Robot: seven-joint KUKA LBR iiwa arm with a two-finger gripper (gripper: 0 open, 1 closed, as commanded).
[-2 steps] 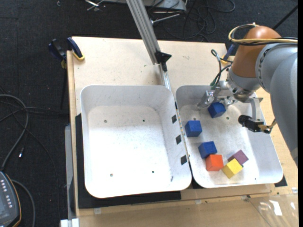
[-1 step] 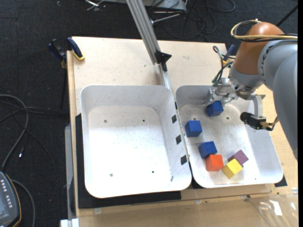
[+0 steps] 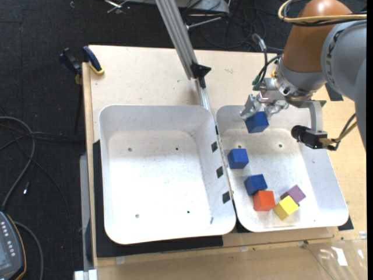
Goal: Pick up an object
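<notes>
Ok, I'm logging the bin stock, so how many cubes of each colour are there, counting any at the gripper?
Blue cubes: 3, one at the gripper, two in the right bin
Orange cube: 1
Yellow cube: 1
Purple cube: 1
Total: 6

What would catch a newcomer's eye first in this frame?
The grey arm with its orange band reaches in at upper right, its gripper above the right bin's far end with a blue cube between its fingers. Nearer in that bin sit two more blue cubes, plus orange, yellow and purple ones.
</notes>
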